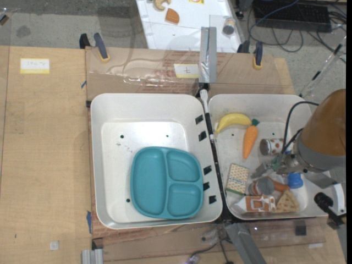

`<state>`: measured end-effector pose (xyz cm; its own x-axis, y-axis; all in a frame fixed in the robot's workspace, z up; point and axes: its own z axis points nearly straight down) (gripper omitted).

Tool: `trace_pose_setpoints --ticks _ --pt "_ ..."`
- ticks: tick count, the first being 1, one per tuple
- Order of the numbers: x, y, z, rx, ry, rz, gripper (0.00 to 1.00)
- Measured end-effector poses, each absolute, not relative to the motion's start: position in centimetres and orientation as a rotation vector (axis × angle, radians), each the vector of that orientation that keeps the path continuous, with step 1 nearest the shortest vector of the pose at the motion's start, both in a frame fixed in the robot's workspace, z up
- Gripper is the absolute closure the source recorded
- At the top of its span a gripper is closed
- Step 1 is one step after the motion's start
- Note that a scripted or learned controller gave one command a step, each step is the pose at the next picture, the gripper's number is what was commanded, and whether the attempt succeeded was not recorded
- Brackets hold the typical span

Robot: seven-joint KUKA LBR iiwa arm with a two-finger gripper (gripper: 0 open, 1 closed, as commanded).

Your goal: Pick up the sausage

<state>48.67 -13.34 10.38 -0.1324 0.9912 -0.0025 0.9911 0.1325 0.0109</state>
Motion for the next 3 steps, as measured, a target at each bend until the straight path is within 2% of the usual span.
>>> trace_pose_setpoints --ticks 1,2,3 --pt "48.2 -16.0 10.3 1.867 2.469 0.033 0.0" --pt "47.2 -10.4 9.6 2.091 2.319 0.01 0.0" --pt "48.9 -18.5 9.3 2.164 2.305 0.025 0.0"
